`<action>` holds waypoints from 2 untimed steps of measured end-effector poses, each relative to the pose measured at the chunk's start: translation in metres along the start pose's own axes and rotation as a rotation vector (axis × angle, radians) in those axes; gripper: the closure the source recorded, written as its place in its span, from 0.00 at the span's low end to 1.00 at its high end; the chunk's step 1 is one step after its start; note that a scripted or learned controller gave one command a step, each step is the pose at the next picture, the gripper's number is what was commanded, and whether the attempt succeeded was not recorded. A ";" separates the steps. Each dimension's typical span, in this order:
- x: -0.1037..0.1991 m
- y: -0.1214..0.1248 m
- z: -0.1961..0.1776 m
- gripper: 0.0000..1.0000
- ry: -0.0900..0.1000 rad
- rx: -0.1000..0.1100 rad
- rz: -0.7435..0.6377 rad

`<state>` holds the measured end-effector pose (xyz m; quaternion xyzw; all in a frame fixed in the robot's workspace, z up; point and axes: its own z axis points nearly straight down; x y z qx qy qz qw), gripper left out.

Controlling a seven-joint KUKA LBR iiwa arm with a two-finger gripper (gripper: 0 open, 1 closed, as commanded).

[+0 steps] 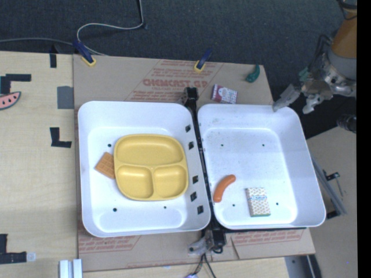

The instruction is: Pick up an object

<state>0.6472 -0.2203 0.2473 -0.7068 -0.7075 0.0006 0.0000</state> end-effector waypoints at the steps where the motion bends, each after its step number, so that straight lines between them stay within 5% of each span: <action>1: 0.001 0.017 0.161 0.00 0.009 0.005 -0.003; 2: -0.001 0.018 0.150 1.00 -0.003 -0.004 -0.005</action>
